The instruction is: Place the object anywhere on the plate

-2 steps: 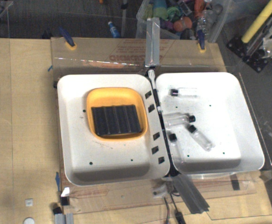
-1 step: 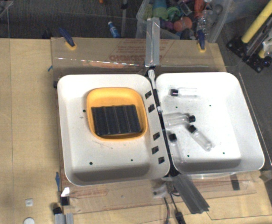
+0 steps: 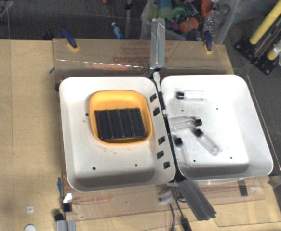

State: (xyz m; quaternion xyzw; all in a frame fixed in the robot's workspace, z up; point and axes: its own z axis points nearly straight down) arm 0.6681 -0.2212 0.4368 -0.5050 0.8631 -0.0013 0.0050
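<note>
Entry: a black ribbed slab (image 3: 120, 123) was noted lying flat in the well of the plate (image 3: 98, 100), square to it and inside the rim on all sides. The plate, orange-yellow with rounded corners and a raised lip, was set toward the back of the left bin (image 3: 77, 153).

If the slab was the object meant, the placing was judged as already done. It was judged stiff, matt and fairly light. The long edges, across the ribs, were thought the best hold, since the broad top offers nothing to pinch.

In the right bin (image 3: 236, 109), three clear vials with black caps were recorded:
- the back vial (image 3: 188, 95), near the back edge;
- the middle vial (image 3: 184, 124), close to the wall shared with the left bin;
- the front vial (image 3: 205, 141), lying aslant just beside the middle one.

Which item counted as the object could not be settled.

The vials were judged light, hard, smooth and apt to roll or slip. A hold across the barrel at mid-length was thought safest, with modest force in case of brittleness.

Both bins were glossy white plastic, shallow with rounded corners, on a pale wooden desk (image 3: 20, 105).
</note>
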